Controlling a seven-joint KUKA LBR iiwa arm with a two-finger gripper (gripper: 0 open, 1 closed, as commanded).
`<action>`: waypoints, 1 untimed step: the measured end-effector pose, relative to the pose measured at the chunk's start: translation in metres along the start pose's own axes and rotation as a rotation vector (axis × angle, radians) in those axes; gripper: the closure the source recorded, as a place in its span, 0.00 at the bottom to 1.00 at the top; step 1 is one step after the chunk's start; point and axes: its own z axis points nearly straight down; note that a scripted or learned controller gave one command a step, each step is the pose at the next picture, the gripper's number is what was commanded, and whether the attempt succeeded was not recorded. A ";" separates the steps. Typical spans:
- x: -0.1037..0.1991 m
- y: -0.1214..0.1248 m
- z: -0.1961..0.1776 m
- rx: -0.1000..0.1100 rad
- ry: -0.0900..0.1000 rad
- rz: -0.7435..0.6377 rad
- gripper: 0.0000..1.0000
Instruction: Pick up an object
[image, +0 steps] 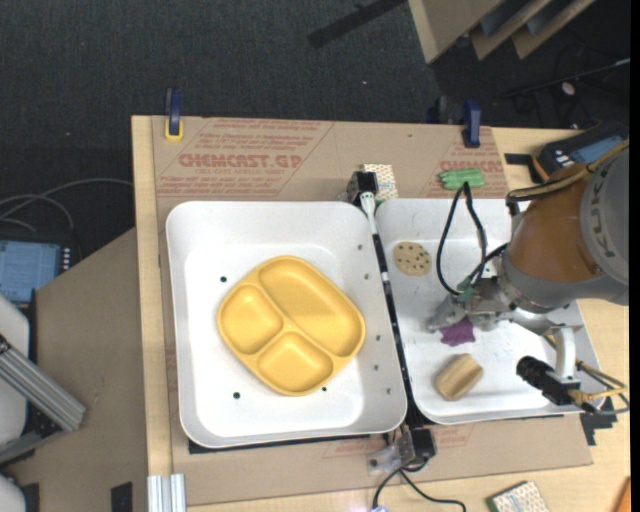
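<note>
On the bench: two white bins sit side by side, and every place below is told from the cookie.
Left bin (190, 330): far to the left of the cookie, touching the other bin along its inner edge.
Yellow plate (290, 323): big, with three parts, lying flat in the middle of the left bin, well to the left of the cookie and a bit lower.
Right bin (500, 402): the cookie lies in this one, near its top left corner.
Cookie (411, 258): round, light brown with dark dots, flat on the bin floor.
Purple thing (458, 331): small, below the cookie and a little to the right, right under the gripper.
Tan block (458, 377): lower still than the purple thing, near the front of the right bin, apart from the cookie.
Gripper (468, 312): down low over the purple thing, below and to the right of the cookie; I cannot tell how wide it is or if it has hold of anything.
Arm (560, 245): grey and orange, to the right of the cookie, coming in from the right side.
Black cable (462, 215): loops up just to the right of the cookie.
</note>
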 end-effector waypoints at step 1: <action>0.000 0.005 -0.012 -0.012 -0.003 -0.001 1.00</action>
